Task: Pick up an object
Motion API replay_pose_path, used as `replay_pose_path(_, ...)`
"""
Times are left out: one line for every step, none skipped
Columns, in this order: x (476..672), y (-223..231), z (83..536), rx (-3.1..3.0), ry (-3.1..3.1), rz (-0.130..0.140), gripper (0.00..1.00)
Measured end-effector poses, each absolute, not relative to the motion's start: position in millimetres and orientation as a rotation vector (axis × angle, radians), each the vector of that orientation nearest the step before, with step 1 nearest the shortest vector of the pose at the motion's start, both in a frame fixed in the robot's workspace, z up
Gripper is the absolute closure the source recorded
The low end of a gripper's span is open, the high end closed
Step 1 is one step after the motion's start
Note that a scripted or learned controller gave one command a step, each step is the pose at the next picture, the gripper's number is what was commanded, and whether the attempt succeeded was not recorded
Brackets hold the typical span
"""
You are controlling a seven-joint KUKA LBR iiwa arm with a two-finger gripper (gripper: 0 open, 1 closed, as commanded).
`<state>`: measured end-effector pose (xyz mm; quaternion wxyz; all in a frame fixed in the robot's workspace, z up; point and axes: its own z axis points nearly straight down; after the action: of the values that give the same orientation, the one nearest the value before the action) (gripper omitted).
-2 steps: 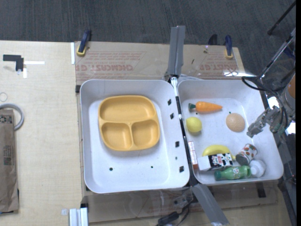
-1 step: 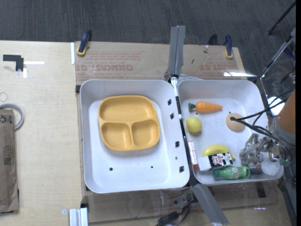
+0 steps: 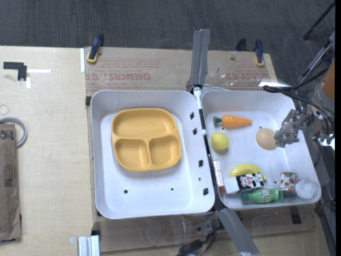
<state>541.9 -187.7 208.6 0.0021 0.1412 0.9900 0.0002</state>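
My gripper (image 3: 282, 137) hangs low over the right bin (image 3: 303, 159), at its right side. It stands just to the right of a tan egg (image 3: 264, 138) and looks to be touching or nearly touching it. Nothing shows between its jaws. An orange carrot (image 3: 236, 121) lies toward the bin's back. A yellow lemon (image 3: 219, 141) sits left of the egg. Along the front lie a banana (image 3: 245, 169), a cow-patterned carton (image 3: 244, 183), a green bottle (image 3: 262, 196) and a small spotted cup (image 3: 287, 181).
The left bin (image 3: 106, 191) holds a yellow divided plate (image 3: 145, 138). A crumpled clear wrapper (image 3: 307, 189) sits in the right bin's front right corner. A grey divider bar (image 3: 200, 57) runs between the bins at the back. Cables hang at the right edge.
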Motion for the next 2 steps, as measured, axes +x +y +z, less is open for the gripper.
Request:
replay_pose_path(566.5, -192, 262, 0.409, 3.110, 0.000, 1.00)
replay_pose_path(592.1, -182, 182, 1.206, 2.899, 0.000, 1.00)
